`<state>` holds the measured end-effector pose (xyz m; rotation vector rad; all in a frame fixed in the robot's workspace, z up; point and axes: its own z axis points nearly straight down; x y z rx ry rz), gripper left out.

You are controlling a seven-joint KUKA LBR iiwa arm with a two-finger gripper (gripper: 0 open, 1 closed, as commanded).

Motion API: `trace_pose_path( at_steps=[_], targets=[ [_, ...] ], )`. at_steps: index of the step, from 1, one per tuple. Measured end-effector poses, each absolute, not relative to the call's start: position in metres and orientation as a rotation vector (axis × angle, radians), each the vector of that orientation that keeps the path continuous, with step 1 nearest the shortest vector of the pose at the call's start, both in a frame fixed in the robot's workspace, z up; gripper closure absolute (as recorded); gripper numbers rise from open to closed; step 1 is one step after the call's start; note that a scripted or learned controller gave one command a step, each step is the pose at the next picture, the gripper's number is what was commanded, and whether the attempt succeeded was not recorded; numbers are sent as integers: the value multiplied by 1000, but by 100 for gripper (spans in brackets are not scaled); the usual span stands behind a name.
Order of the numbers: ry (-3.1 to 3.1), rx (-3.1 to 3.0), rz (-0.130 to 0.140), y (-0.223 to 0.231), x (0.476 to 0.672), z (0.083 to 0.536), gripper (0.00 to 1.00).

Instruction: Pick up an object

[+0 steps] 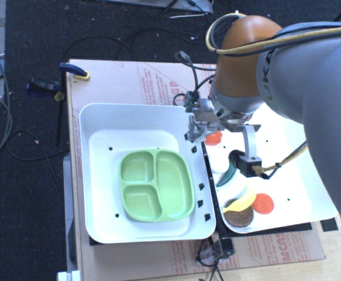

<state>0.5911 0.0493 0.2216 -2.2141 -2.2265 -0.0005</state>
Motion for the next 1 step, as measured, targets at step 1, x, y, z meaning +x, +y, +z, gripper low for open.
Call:
trace_pose_path(
  at_steps=[1],
  targets=[
    [-2226,-2216,-2,95,583,234,100]
  ],
)
